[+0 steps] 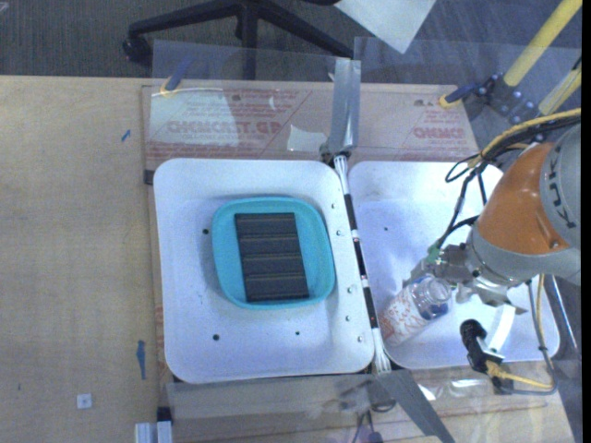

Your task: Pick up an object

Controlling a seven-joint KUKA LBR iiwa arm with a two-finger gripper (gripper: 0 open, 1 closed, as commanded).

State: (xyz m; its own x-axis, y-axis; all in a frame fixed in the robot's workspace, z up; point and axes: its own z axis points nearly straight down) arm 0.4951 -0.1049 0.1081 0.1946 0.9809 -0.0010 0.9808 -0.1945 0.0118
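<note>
Bottle (pixel 413 306) is the likeliest target: a small clear plastic one with a printed label, lying on its side in the right bin (pixel 388 212), tilted with its cap end up toward the end effector (pixel 450 268) and its base down toward the bin's near-left corner. It looks light and thin-walled, so it should dent under a hard squeeze, and its smooth round body may roll or slip out of a pinch. The best hold would probably be across the body near the shoulder, fingers set square to its long axis.

The end effector sits directly over the cap end of the bottle, touching or just above it. Whether it has the bottle between its fingers cannot be told from this angle, nor how far open it is.

The arm (pixel 526 210) reaches in over the right bin, orange band uppermost, wrist bent downward. Well off to the end effector's left, in the other bin, lies a teal tray (pixel 222 247) holding a dark ribbed block (pixel 271 257).
</note>
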